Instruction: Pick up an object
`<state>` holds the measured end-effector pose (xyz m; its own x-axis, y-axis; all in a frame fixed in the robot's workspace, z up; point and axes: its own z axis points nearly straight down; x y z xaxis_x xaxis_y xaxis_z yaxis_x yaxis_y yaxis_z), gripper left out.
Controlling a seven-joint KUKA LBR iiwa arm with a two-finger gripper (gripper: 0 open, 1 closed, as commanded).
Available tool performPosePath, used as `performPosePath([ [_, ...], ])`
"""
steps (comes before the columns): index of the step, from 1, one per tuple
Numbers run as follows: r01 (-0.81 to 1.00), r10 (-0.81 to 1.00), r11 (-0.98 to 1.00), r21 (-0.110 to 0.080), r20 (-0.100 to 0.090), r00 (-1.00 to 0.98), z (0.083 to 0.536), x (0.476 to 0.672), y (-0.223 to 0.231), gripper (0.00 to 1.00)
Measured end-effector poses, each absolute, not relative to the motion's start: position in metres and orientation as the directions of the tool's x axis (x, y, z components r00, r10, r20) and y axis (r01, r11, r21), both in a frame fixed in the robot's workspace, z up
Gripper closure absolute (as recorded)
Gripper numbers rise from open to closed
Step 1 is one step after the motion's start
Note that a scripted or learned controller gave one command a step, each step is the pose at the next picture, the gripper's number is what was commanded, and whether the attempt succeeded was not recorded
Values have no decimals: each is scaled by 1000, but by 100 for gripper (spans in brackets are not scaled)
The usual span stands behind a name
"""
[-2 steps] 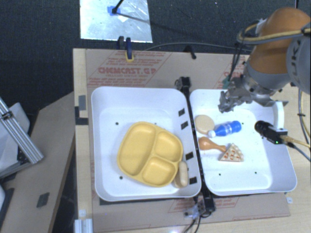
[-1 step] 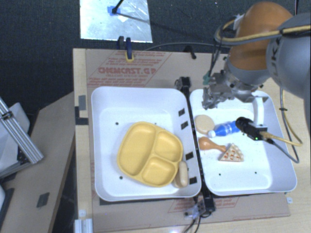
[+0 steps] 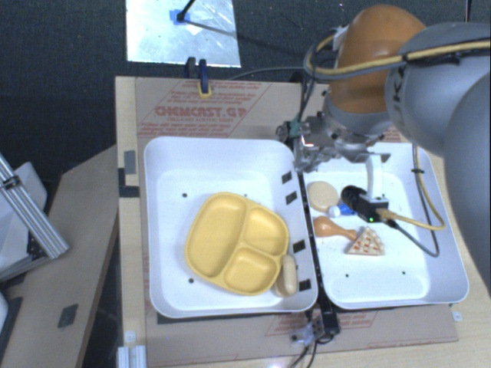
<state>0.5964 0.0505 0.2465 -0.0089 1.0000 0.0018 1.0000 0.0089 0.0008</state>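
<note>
My gripper point(image 3: 310, 156) hangs over the back left corner of the right bin point(image 3: 430, 278), just behind a tan round disc point(image 3: 321, 192). In front of the disc lie a small blue and white piece point(image 3: 335, 211), a brown drumstick point(image 3: 334, 226) and a waffle-patterned wedge point(image 3: 367, 242). I see nothing held in the gripper. A yellow divided plate point(image 3: 236, 242) fills the middle of the left bin point(image 3: 173, 175), and a pale bread roll point(image 3: 288, 275) lies at the plate's front right corner.
The arm's grey and orange body covers the back right of the right bin. A divider with black clips point(image 3: 301, 221) separates the two bins. A blue clamp point(image 3: 202, 77) stands on the board behind the left bin.
</note>
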Motion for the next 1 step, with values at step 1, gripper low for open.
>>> performPosePath([
  [1,1000,1000,10,1,2,-10,230,601,104,100],
])
